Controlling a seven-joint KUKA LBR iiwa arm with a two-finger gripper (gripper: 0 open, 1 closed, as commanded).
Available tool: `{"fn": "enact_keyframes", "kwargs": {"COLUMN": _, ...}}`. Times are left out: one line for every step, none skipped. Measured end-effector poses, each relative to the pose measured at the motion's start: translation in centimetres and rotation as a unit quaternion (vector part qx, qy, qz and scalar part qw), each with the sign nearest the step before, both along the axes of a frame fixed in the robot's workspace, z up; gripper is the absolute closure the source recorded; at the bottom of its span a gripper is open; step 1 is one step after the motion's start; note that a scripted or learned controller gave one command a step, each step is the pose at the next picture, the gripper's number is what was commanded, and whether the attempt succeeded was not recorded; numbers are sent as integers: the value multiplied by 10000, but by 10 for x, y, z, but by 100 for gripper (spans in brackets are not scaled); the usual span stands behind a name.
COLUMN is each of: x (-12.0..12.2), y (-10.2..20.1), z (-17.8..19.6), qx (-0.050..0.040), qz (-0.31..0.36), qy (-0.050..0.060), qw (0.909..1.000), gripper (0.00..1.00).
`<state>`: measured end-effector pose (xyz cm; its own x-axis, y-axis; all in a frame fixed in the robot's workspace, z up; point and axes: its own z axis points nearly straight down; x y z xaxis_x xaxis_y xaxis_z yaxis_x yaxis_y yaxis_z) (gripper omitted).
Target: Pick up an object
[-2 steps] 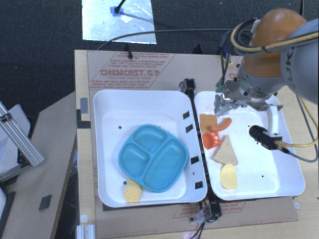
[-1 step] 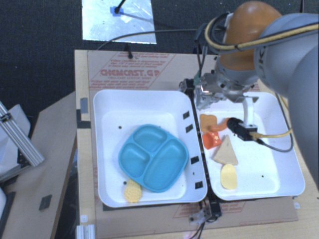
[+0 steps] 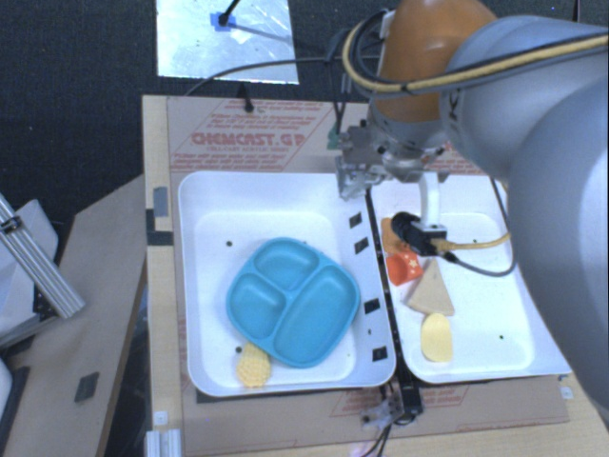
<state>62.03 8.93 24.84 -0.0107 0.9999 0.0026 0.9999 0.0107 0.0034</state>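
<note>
My gripper (image 3: 355, 181) hangs over the back end of the divider between the two bins, below the orange wrist band. The left bin (image 3: 205, 255) holds a blue divided plate (image 3: 293, 301) and, at its front edge, a small yellow knobbly toy (image 3: 252, 367). Lying in the right bin (image 3: 504, 341) are a red-orange piece (image 3: 402, 268), a tan wedge (image 3: 431, 294) and a pale yellow oval (image 3: 437, 337). All of these lie in front of the gripper and apart from it. An orange piece (image 3: 388, 232) is partly hidden behind a black part.
A black part with a yellow cable (image 3: 420, 232) hangs over the right bin's back left. The grey arm (image 3: 542, 131) covers the right bin's far right. Black clips (image 3: 366, 274) line the divider. A silver sheet (image 3: 224, 25) lies behind the bench.
</note>
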Motion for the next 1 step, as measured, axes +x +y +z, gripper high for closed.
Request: {"fn": "enact_keyframes", "kwargs": {"x": 0, "y": -4, "z": -1, "qx": -13, "qz": -25, "qy": 9, "qw": 10000, "gripper": 0}}
